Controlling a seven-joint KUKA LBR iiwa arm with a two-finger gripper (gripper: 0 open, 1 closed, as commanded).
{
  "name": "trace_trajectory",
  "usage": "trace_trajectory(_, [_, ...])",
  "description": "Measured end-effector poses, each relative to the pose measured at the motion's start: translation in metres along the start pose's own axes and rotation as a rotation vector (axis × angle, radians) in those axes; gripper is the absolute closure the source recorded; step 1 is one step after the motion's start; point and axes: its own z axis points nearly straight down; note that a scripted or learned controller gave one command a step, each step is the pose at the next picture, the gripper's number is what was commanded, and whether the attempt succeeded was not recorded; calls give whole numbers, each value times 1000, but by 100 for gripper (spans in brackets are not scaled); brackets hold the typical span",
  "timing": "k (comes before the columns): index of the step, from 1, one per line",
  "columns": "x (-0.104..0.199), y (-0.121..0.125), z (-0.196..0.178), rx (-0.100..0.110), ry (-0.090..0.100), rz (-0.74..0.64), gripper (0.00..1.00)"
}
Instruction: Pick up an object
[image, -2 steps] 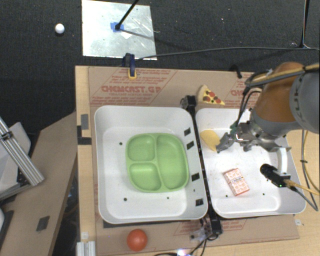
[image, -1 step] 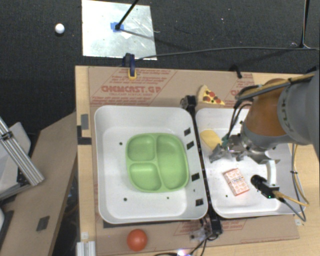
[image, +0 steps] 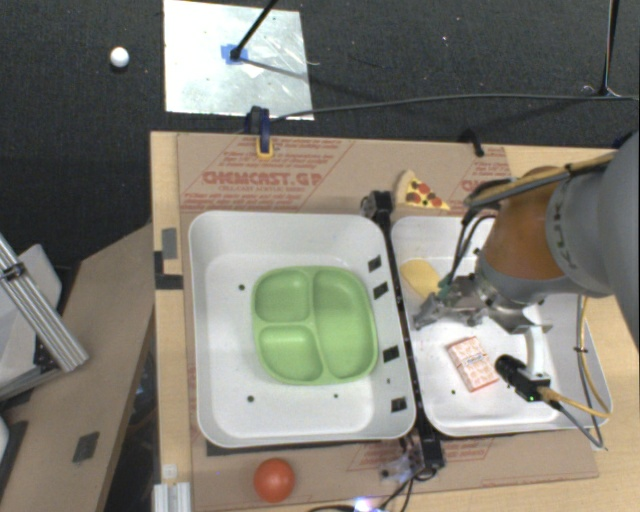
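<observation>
Yellow piece (image: 421, 274) half hidden just left of hand (image: 447, 303); pink packet (image: 472, 362) below it; finger state impossible to tell.

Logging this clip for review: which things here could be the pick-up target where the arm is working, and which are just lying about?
Job in hand:
- gripper, low in the right bin
- yellow piece beside it
- pink card on that bin's floor

Lying about:
- green divided plate in the left bin
- pizza slice toy behind the bins
- red ball at the front edge
</observation>
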Motion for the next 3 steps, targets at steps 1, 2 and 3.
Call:
trace_trajectory(1, [0, 1, -12, -4, 0, 0, 100])
trace_trajectory(2, [-1, 13, -62, -8, -1, -3, 100])
trace_trajectory(3, [2, 5, -119, -9, -1, -3, 100])
